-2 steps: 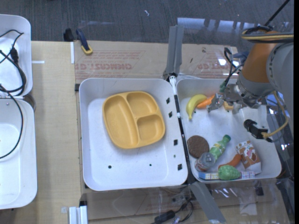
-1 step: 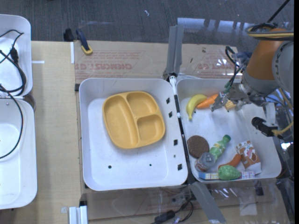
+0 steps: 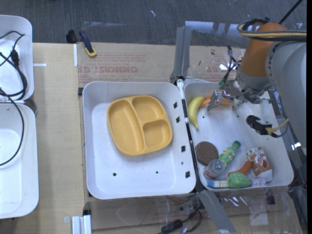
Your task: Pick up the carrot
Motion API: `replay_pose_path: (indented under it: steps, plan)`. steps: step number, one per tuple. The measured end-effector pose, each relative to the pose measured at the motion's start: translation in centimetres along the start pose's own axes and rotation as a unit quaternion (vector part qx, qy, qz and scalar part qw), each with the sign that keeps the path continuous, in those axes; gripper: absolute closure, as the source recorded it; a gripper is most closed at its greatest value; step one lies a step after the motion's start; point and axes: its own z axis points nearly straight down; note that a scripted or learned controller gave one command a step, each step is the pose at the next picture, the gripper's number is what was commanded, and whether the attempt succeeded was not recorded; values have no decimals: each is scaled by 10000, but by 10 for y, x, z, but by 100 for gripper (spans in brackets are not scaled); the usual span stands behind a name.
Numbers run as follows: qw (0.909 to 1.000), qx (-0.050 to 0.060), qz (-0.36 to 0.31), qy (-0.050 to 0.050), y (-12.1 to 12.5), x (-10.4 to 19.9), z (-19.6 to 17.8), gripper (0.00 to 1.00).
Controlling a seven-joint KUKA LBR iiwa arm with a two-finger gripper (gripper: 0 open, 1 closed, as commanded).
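Observation:
An orange carrot (image 3: 208, 101) lies at the back left of the right bin (image 3: 278, 145), just right of a yellow banana (image 3: 195, 110). Only its left end shows; the rest is hidden under the gripper (image 3: 217, 100). The gripper is down in the bin, right at the carrot, reaching in from the grey arm with the orange band (image 3: 258, 52) at the upper right. From this angle I cannot make out whether the carrot is gripped.
The left bin (image 3: 97, 169) holds a yellow divided plate (image 3: 140, 125). At the front of the right bin lie a brown cookie (image 3: 206, 152), a green bottle (image 3: 227, 155), a second orange piece (image 3: 242, 167), a green item (image 3: 238, 180) and a small carton (image 3: 258, 162). A black cable part (image 3: 257, 123) hangs below the wrist.

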Motion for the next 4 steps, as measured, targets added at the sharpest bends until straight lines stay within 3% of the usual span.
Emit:
replay_pose_path:
  steps: [1, 2, 3, 4]
  plan:
    - [9858, 69, 1678, 3, -3, -22, 3, 0]
    - [9574, 159, 2882, 2, -6, -33, 6, 0]
    - [9579, 62, 2871, -21, -3, -34, -6, 100]
    - [9579, 74, 2871, -22, -4, -34, -5, 0]
